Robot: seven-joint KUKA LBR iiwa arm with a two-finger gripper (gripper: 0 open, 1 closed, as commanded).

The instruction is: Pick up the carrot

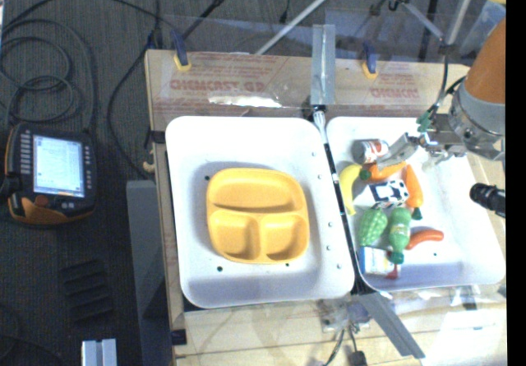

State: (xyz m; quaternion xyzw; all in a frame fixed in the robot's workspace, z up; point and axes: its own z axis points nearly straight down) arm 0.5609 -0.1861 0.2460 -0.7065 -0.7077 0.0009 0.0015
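Gripper [400, 148] low over the right bin [477, 261]; if it is spread or closed, I cannot tell.

Far to the left of the tip lies the yellow tray [256, 215]. Nearer on the left is the banana [349, 183], then the can [371, 149] just beside the tip. The carrot [388, 169] lies just under the tip, crowded by other toys. I judge the grasp is not yet made. To do it well, come down straight on the carrot's middle, across its length, and avoid the can.
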